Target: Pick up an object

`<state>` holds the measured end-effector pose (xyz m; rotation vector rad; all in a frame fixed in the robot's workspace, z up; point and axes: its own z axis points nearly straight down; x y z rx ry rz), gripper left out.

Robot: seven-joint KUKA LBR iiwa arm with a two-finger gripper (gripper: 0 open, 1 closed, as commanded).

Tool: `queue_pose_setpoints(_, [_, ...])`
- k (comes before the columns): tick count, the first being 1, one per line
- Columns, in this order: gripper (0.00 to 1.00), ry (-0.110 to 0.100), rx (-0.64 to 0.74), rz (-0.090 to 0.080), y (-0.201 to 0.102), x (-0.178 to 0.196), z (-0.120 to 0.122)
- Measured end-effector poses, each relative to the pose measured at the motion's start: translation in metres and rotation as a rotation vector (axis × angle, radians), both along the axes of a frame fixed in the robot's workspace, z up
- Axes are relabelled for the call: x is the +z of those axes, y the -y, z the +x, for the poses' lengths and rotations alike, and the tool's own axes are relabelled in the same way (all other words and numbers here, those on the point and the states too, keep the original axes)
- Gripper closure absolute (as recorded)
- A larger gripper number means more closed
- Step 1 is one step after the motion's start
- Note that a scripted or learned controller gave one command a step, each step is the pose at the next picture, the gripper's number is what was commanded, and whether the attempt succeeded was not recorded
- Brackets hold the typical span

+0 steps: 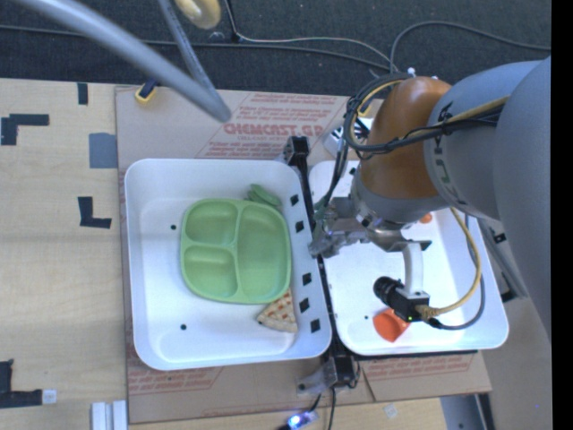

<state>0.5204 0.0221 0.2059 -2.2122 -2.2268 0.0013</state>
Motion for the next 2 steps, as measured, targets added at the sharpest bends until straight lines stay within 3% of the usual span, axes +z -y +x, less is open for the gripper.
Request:
queue_pose_setpoints(1, [1.0, 0.0, 0.001, 0.0, -0.053, 0.001, 0.002])
queue_pose_setpoints(2, [1.0, 0.0, -0.001, -0.001, -0.081, 0.008, -0.001])
